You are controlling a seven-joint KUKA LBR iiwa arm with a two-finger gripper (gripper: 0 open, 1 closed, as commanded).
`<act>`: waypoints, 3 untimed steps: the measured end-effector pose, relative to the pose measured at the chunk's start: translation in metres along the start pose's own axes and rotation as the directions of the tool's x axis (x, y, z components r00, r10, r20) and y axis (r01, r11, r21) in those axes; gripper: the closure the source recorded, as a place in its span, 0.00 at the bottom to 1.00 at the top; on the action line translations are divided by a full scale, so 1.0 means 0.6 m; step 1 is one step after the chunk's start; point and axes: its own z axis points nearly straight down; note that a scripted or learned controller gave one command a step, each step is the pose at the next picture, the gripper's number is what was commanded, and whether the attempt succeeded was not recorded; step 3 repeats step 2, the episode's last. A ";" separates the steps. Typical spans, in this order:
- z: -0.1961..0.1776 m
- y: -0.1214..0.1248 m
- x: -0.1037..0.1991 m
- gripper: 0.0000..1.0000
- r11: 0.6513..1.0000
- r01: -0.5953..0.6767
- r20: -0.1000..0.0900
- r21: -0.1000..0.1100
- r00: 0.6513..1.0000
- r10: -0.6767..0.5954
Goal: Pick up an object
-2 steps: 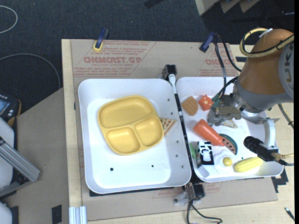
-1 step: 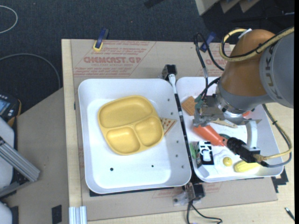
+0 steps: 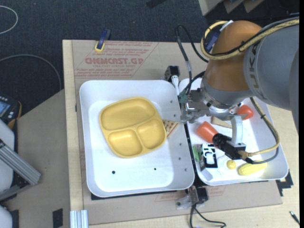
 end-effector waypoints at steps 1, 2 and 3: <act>-0.013 -0.009 0.030 1.00 1.000 -0.002 0.000 0.000 1.000 0.002; -0.020 -0.018 0.020 1.00 1.000 -0.004 0.000 0.003 1.000 0.004; -0.020 -0.018 0.020 1.00 1.000 -0.004 0.000 0.003 1.000 0.004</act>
